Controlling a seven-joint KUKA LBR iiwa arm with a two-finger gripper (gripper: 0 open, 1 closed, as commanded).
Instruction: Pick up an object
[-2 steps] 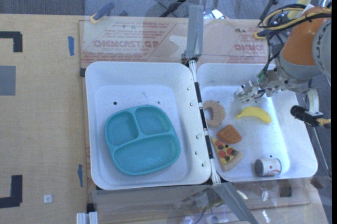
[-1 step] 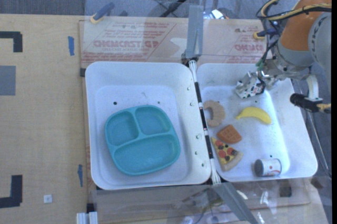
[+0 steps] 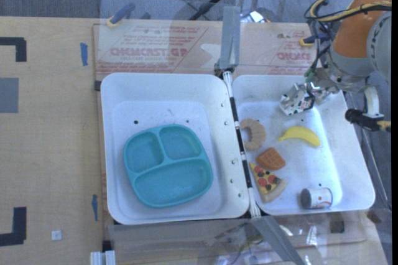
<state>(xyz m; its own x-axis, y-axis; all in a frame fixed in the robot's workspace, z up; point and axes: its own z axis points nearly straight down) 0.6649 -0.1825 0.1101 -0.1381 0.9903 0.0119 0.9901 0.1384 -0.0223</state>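
End effector above right bin (grip state unclear), banana nearby

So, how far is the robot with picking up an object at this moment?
Nothing looks picked up yet. The banana, bagel, pizza slice, orange piece and small can all lie in the right bin. In hand: the gripper is low at that bin's far side, beyond the banana. Left: closing on one object and lifting it. The teal plate lies in the left bin.
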